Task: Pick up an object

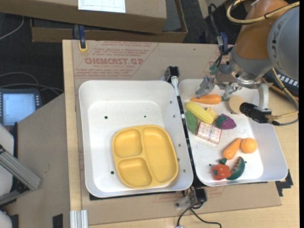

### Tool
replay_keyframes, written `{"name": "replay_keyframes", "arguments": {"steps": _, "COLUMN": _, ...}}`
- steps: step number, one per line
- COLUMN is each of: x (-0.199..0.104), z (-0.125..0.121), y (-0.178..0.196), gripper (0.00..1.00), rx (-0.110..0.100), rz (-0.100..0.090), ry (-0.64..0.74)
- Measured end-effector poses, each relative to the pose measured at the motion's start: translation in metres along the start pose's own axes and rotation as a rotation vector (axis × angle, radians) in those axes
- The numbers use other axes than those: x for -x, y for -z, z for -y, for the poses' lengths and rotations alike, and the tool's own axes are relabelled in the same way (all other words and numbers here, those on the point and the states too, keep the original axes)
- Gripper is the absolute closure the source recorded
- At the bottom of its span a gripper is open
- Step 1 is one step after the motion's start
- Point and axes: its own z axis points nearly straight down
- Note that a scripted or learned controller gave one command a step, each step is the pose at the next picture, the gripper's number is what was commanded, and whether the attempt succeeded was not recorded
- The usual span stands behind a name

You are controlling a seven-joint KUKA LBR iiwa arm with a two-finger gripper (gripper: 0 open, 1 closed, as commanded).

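The gripper [219,85] hangs over the far edge of the right bin [273,167], near that bin's far left corner. Its metal fingers [207,84] point down and spread apart, and nothing sits between them. Just below the fingers lies a carrot [207,99], close to them; whether they touch it cannot be told. The grey arm [266,37] with its orange band rises from the gripper toward the far right corner of the bench.

Beside the carrot, toward the bin's right edge, rests a pale round disc [233,104], partly covered by a black part of the arm. Nearer the bin's left edge lie a corn cob [199,112] and a green vegetable [191,121], touching each other. Next to them sit a small patterned box [209,132] and a purple bunch of grapes [226,122]. Further toward the near edge are a second carrot [232,148] touching an orange [248,146]. By the near edge lie a tomato [219,171] and a green slice with a dark rind [236,169], side by side.

The left bin [95,99] holds a yellow divided plate [145,156] toward its near right corner.
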Motion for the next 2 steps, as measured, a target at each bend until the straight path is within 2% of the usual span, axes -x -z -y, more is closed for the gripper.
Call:
{"name": "replay_keyframes", "arguments": {"steps": 1, "x": 0.045, "z": 0.056, "y": -0.052, "gripper": 0.00, "rx": -0.003, "rz": 0.002, "ry": -0.011}}
{"name": "replay_keyframes", "arguments": {"steps": 2, "x": 0.078, "z": 0.039, "y": -0.109, "gripper": 0.00, "rx": 0.004, "rz": 0.003, "ry": -0.007}}
